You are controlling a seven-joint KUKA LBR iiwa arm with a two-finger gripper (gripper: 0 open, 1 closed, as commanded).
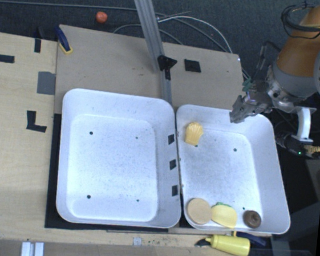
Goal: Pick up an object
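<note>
The grey two-finger gripper (239, 115) hangs over the right white plastic bin's (275, 172) one o'clock rim; whether it is open, I cannot tell. A small yellow ridged piece (193, 133) lies at eleven o'clock inside. A tan disc (199, 210), yellow lump (224, 215) and brown round piece (252, 219) sit at six.

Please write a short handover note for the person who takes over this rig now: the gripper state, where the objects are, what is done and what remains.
Gripper: above the far right corner of the right bin, nothing seen between its fingers.
Objects in the right bin: yellow piece near the far left corner; tan disc, yellow object and brown round object in a row along the near edge.
A yellow tool lies on the bench outside the bin.
Done: no object picked up yet.
Left: go down, grasp one object, lift it.
</note>
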